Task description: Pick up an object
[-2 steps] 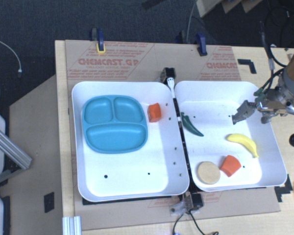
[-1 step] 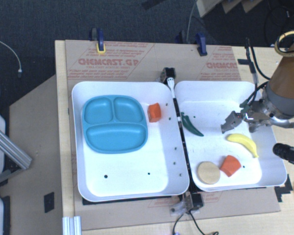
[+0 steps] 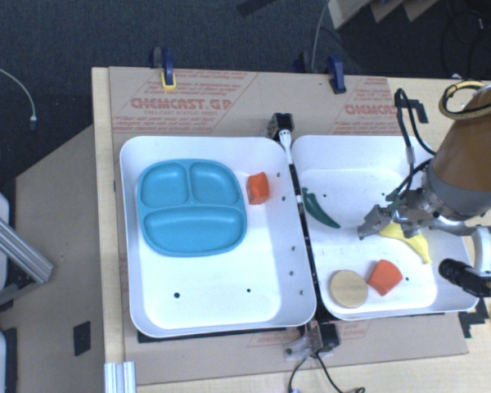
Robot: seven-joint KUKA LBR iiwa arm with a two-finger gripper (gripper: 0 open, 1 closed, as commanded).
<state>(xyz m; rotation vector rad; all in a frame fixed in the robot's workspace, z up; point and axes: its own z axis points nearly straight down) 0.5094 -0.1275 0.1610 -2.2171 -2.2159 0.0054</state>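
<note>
My gripper (image 3: 386,222) hangs low over the right bin (image 3: 344,162), near its middle right. A yellow banana-shaped piece (image 3: 411,240) lies right under and beside it, partly hidden by the gripper body. In front of it sit a red block (image 3: 385,277) and a tan round disc (image 3: 349,288) near the bin's front wall. A green pod-like piece (image 3: 317,209) lies to the gripper's left, close to the divider. Whether anything is held is hidden from this angle.
The left bin (image 3: 221,301) holds a blue divided plate (image 3: 192,205) and a small orange piece (image 3: 258,187) beside it. Black cables (image 3: 409,137) run along the arm above the right bin. Blue clamps (image 3: 165,60) grip the board's far edge.
</note>
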